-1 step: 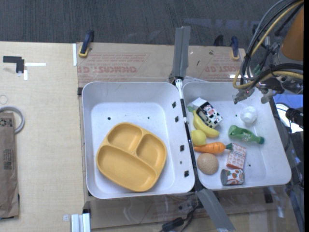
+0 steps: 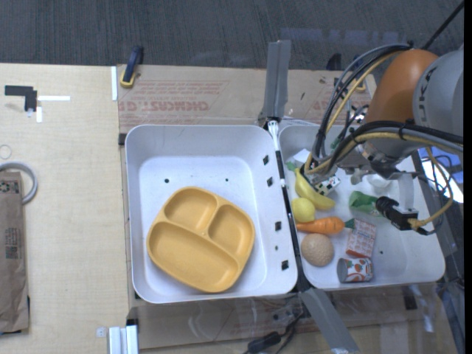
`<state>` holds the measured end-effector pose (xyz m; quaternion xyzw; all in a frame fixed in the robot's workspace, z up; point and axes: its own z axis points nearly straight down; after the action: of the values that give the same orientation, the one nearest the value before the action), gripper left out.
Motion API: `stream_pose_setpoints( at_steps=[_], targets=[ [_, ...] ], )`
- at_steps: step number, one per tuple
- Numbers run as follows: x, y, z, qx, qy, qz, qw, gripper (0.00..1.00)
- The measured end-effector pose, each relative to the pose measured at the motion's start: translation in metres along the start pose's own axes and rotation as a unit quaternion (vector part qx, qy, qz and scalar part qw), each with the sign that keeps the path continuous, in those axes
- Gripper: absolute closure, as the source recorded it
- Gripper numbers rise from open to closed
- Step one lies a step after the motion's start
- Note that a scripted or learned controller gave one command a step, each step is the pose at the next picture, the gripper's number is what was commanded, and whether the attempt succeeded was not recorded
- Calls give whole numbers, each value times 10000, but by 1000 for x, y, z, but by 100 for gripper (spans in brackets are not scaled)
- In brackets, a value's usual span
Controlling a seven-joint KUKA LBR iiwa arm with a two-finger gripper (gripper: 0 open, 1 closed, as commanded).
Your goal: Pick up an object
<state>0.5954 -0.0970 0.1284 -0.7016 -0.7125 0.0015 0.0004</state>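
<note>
Yellow divided plate (image 2: pixel 200 238) in left bin (image 2: pixel 140 198); hand (image 2: pixel 322 177) seemingly over banana (image 2: pixel 310 190) in right bin (image 2: pixel 413 271)

Dark grey carpet floor (image 2: pixel 184 17) beyond a pale wooden bench (image 2: pixel 59 139).

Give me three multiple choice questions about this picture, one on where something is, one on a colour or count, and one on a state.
1. Where is the divided plate?
A. left bin
B. right bin
C. on the cardboard

2. What colour is the carrot?
A. green
B. orange
C. white

3. How does the plate lie?
A. standing on its edge
B. upside down
C. flat, open side up

Answers: 1 A, it sits in the left bin. 2 B, it is orange, beside the lemon in the right bin. 3 C, its three compartments face up.
</note>
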Motion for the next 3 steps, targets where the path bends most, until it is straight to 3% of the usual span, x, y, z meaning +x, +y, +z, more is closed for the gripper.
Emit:
stream_pose_setpoints(
  at_steps=[1, 2, 3],
  targets=[
    [17, -101, -62, 4, 5, -70, 10000, 0],
    [4, -70, 11, -1, 4, -963, 9954, 0],
    [19, -26, -63, -9, -3, -519, 9987, 0]
  ],
)
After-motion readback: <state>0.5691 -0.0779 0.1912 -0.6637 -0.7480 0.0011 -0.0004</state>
